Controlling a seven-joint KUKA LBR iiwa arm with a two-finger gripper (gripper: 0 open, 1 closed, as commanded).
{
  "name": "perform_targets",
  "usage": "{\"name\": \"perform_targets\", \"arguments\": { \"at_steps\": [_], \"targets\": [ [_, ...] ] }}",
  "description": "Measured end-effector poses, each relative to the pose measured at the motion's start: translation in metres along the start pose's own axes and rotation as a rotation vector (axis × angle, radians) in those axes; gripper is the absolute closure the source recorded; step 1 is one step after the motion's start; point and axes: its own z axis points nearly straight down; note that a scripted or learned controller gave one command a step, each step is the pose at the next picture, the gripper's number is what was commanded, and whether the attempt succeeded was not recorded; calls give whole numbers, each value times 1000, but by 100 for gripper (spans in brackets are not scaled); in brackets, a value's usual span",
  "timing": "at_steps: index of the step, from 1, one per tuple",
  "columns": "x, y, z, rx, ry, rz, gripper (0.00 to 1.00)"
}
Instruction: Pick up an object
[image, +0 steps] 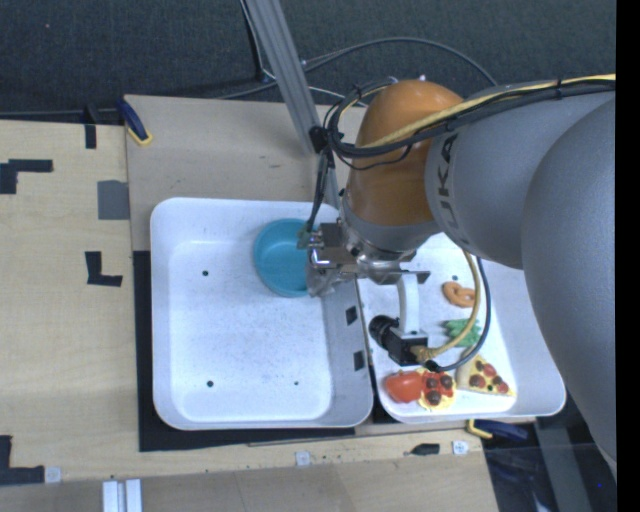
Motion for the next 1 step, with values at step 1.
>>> {"name": "perform_targets", "arguments": {
  "at_steps": [1],
  "targets": [
    [-2,1,-1,-1,0,4,0]
  ]
}}
